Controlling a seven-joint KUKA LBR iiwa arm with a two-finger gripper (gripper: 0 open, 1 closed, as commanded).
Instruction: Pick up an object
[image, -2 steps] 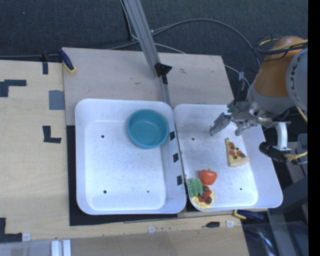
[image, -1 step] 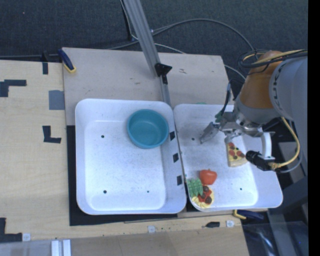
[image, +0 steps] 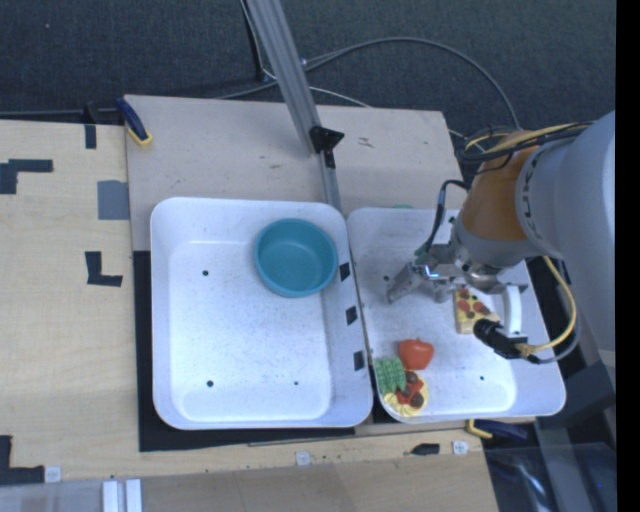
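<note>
A grey robot arm with an orange band reaches in from the right and hangs its fingers (image: 425, 282) low over the right bin (image: 385, 240), near that bin's middle. One dark finger slants down and to the left toward the bin floor; whether the fingers are open or shut cannot be told, and nothing can be seen between them. Just right of the fingers, partly under the wrist, lies a pizza slice (image: 468, 310). Nearer the camera than the fingers sits a red tomato (image: 416, 353), and nearer still, at the bin's front edge, a plate of toy food (image: 401, 385) with green and red pieces. Well left of the fingers, in the left bin (image: 200, 350), stands a blue bowl (image: 295, 257). Both bins rest on a pale bench (image: 60, 250).
</note>
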